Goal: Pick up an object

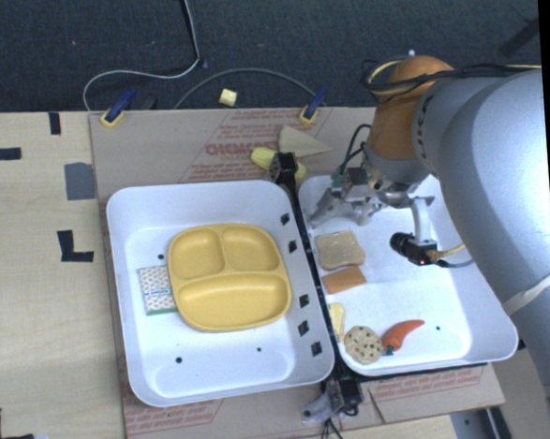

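Figure. Overhead slanted view of the two-bin bench during a pick attempt.

The left bin (pixel 133 271) holds a yellow divided plate (pixel 229 275) lying flat in its middle, with a small patterned sponge-like pad (pixel 156 289) touching the plate's left edge. The right bin (pixel 470 327) holds the smaller pieces, which lie loosely along its left wall, as tumbled items would settle: a tan toast slice (pixel 340 251), an orange-brown slab (pixel 344 278) just on its near side, a thin yellow strip (pixel 337 316) against the divider, and at the near end a chocolate-chip cookie (pixel 363 344) beside an orange carrot-shaped toy (pixel 402 333). All rest flat on the bin floor, so any of them could be taken from above.

The arm (pixel 498 179) enters from the right, its orange band (pixel 395 121) over the far end of the right bin. The gripper (pixel 341 203) hangs low over the far-left corner of that bin, just beyond the toast slice, its metal fingers seemingly splayed apart, though the angle makes this uncertain. Nothing is seen between them; whether they touch the bin floor cannot be told. The nearest candidate object is judged to be the toast slice, not yet grasped.
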{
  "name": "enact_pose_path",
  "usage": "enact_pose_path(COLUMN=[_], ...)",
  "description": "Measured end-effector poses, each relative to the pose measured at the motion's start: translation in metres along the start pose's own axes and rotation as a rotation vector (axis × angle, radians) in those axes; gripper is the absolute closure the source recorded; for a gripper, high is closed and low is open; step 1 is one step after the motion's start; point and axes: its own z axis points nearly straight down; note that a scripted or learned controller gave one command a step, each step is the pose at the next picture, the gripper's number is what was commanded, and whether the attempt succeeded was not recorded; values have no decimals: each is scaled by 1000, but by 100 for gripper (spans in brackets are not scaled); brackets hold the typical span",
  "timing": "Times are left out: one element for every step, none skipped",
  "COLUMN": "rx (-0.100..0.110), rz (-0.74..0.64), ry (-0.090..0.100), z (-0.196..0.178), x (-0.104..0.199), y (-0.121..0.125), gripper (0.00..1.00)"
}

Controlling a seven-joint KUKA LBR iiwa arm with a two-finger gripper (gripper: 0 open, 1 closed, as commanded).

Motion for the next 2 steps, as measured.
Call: enact_pose_path(rx=[-1,-3], rz=[2,2], ry=[-2,-1], z=[-2,-13], x=[-3,-2], y=[-41,-39], gripper=[0,100])
